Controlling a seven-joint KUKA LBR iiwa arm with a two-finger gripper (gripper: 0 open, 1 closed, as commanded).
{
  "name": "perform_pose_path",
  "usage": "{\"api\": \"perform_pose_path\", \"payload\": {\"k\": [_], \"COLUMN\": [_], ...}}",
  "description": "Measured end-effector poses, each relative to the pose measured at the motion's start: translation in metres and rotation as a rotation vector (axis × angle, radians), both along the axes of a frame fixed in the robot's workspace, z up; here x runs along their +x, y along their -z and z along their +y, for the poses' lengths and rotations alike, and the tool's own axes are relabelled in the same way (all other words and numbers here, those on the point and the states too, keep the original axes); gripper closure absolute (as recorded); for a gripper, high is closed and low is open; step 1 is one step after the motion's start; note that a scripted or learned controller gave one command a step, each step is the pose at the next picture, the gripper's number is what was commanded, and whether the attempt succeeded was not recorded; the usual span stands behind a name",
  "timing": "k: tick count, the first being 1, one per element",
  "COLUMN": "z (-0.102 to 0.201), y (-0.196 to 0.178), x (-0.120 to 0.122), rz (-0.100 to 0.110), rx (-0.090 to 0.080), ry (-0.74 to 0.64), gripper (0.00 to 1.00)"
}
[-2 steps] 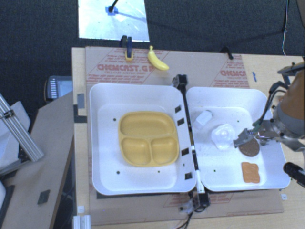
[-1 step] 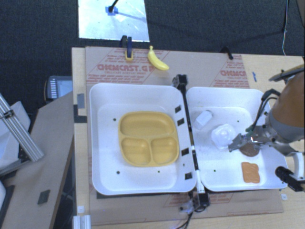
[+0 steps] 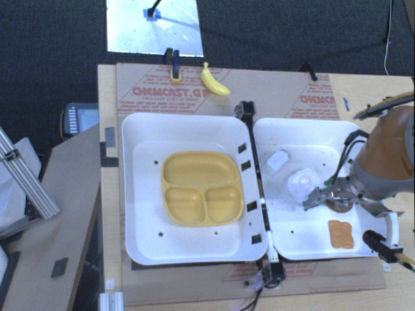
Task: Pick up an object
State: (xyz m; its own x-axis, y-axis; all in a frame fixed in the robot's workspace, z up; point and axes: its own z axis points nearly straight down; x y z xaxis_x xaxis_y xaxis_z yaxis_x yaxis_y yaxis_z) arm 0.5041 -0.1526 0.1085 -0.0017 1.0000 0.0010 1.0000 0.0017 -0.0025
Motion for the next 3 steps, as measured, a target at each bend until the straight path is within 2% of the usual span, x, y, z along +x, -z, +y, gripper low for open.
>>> {"api": "perform_pose_path", "payload": {"k": [1, 2, 3], "z": [-0.001, -0.001, -0.011], "y": [0.023, 0.011, -0.045], "x": [0.001, 0.003, 0.01], "rz": [-0.006, -0.01, -0.009], "rx": [-0.003, -0.004, -0.004], "ry": [0.001, 0.001, -0.001], "gripper": [0.0, 1.0, 1.0]}}
